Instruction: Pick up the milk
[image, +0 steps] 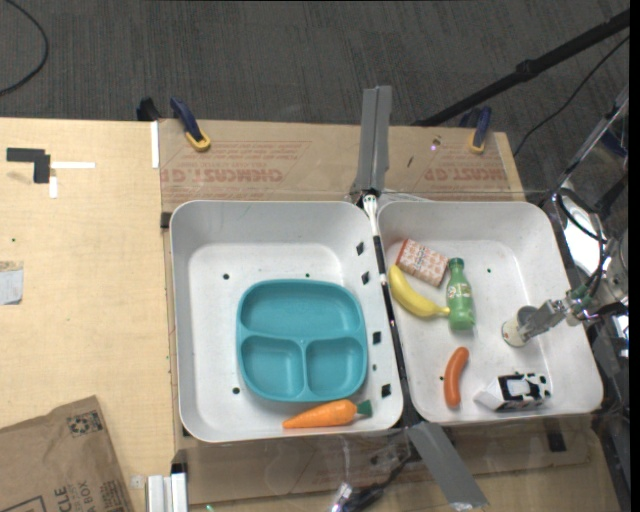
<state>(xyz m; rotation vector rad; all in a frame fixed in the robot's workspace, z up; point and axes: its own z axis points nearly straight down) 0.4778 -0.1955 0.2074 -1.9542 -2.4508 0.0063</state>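
Two shallow white bins side by side at mid-frame, on a bench of pale wood and cardboard.

In the left bin (200, 300): a teal divided plate (301, 340) lying flat near the centre, and an orange carrot (322, 415) against the lower wall, just below the plate and apart from it.

In the right bin (560, 300): a small red and white box (422, 261) at upper left, a yellow banana (414, 295) just beneath it, and a green bottle (459, 294) lying beside the banana, seemingly touching its right end. Lower down, an orange-red sausage (455, 376) standing apart near the bin's lower middle. In the lower right corner, the milk (519, 391), a small white carton with black patches, lying on its side close to the bin wall.

Reaching in from the right edge of the frame, the gripper (520, 328), low over the right part of the right bin, above and slightly right of the milk, well apart from the bottle. Tip too small and blurred to judge; cannot tell whether released or clenched. Nothing seen grasped.
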